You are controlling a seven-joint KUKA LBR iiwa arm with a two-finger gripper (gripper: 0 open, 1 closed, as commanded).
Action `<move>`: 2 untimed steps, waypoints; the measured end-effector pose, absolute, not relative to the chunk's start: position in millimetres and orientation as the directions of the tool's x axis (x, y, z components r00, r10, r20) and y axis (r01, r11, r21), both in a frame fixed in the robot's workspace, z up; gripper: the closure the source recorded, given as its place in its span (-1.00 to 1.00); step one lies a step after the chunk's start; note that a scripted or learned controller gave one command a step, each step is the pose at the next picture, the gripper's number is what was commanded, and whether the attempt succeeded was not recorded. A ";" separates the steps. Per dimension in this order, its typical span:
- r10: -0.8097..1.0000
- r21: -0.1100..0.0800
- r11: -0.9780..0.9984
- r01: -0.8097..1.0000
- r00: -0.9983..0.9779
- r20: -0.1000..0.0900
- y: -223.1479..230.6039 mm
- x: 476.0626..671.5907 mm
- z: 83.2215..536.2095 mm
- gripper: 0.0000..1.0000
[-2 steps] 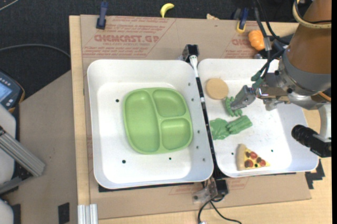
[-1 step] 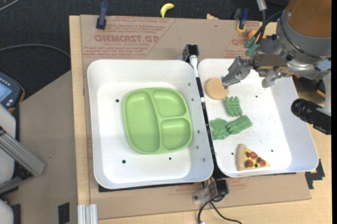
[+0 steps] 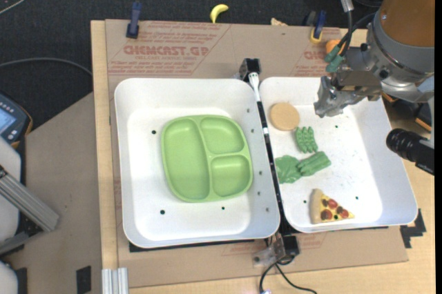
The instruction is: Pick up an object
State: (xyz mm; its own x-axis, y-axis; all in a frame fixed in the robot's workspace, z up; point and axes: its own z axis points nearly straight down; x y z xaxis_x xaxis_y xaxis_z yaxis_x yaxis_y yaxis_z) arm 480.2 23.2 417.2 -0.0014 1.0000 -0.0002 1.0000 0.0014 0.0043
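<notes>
The right bin (image 3: 376,148) holds a round tan cookie (image 3: 284,116), a small green ridged piece (image 3: 306,139), a larger green leafy piece (image 3: 302,167) and a pizza slice toy (image 3: 327,207). My gripper (image 3: 329,106) hangs over the bin's back part, just right of the cookie and above the small green piece. Nothing shows between its fingers.
A green divided plate (image 3: 206,157) lies in the left bin (image 3: 138,148). Blue clamps (image 3: 133,19) and a yellow banana-shaped toy (image 3: 218,11) sit at the cardboard's back edge. A black camera part (image 3: 409,145) juts in at the right bin's right side.
</notes>
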 end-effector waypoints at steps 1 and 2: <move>1.000 0.007 0.002 1.000 -0.002 -0.001 23.3 480.9 427.4 1.00; 1.000 0.006 0.001 1.000 -0.001 0.000 41.3 479.6 486.4 1.00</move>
State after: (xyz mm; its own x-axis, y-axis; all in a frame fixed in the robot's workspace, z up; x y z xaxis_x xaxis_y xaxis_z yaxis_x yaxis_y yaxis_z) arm 479.6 41.3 486.4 -0.0012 1.0000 0.0004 1.0000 0.0012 0.0058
